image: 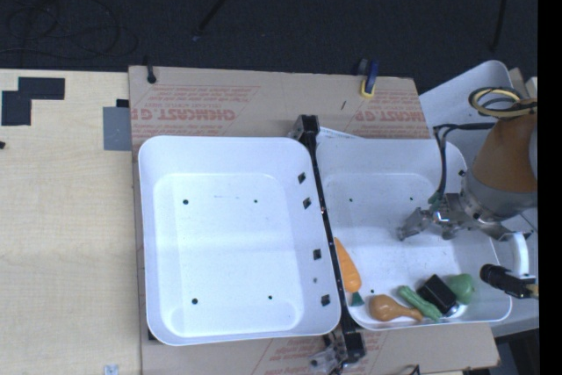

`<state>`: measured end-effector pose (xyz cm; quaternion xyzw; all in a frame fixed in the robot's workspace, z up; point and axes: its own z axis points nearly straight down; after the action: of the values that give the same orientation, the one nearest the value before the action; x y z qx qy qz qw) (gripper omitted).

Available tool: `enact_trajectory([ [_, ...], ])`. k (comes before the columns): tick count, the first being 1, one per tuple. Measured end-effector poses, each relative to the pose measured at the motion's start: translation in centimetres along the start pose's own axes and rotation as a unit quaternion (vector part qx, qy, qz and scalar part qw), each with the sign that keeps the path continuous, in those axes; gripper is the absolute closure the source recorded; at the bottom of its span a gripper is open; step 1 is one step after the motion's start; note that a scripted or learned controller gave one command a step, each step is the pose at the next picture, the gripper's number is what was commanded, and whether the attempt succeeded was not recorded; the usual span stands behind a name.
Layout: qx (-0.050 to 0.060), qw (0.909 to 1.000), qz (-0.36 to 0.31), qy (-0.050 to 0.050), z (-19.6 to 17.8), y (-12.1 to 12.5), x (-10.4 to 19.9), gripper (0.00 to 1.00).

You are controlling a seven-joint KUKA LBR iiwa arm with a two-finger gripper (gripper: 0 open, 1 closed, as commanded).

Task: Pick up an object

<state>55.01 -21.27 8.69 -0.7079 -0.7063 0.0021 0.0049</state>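
Two shallow white bins on the worktop: the left bin (pixel 158 189) at nine o'clock and the right bin (pixel 386 189) at three o'clock. In the right one, down at its five o'clock corner, five loose items: one orange carrot-shaped piece (pixel 348 268), one tan pear-shaped piece (pixel 391 308), one long green piece (pixel 418 303), one black block (pixel 436 292) and one round green piece (pixel 460 285). One arm (pixel 505 158), one clamp (pixel 369 79) at twelve o'clock.

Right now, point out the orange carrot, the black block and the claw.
orange carrot (pixel 348 270), camera view, middle of its body by the bin divider.
black block (pixel 437 293), camera view, its top face.
claw (pixel 413 228), camera view, at the fingertips over the right bin.
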Motion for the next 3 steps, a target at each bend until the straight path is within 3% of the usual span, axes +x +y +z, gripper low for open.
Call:
enact_trajectory([
  [1, -0.004, 1.0, 0.0, -0.002, -0.1, 0.9, -0.2, 0.0],
  [2, -0.007, 1.0, -0.004, -0.002, -0.2, 9.4, 1.8, 0.0],
  [3, -0.005, 1.0, -0.001, -0.002, -0.2, 9.4, 0.0, 0.0],
])
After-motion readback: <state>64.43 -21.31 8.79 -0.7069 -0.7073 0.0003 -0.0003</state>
